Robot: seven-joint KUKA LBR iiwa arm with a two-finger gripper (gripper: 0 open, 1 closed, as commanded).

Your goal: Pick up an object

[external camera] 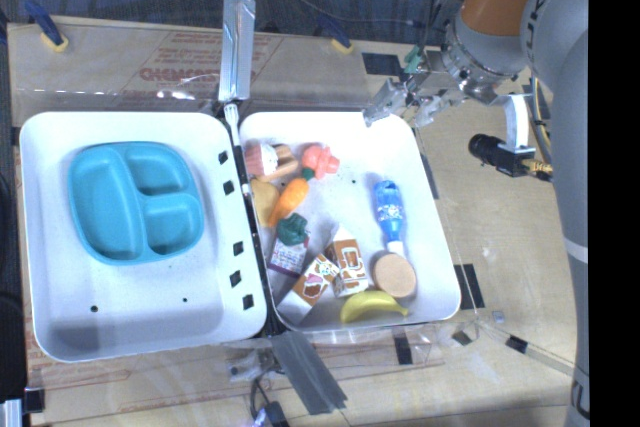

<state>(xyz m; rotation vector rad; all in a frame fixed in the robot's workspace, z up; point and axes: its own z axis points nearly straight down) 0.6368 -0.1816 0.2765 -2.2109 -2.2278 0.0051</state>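
Note:
My gripper (398, 109) hangs over the far right corner of the right bin (428, 215), open, with nothing between its fingers. Below it the bin holds several small items: a blue bottle (389, 208), a round tan disc (395, 274), a yellow banana (372, 306), an orange carrot (291, 196), a pink toy (320, 160), a purple and green jar (290, 245) and two small brown cartons (335, 270). All of them lie apart from the gripper.
The left bin (60, 295) holds a blue divided plate (135, 200). A metal bar (237, 45) stands upright at the back between the bins. Black clips line the wall between the two bins.

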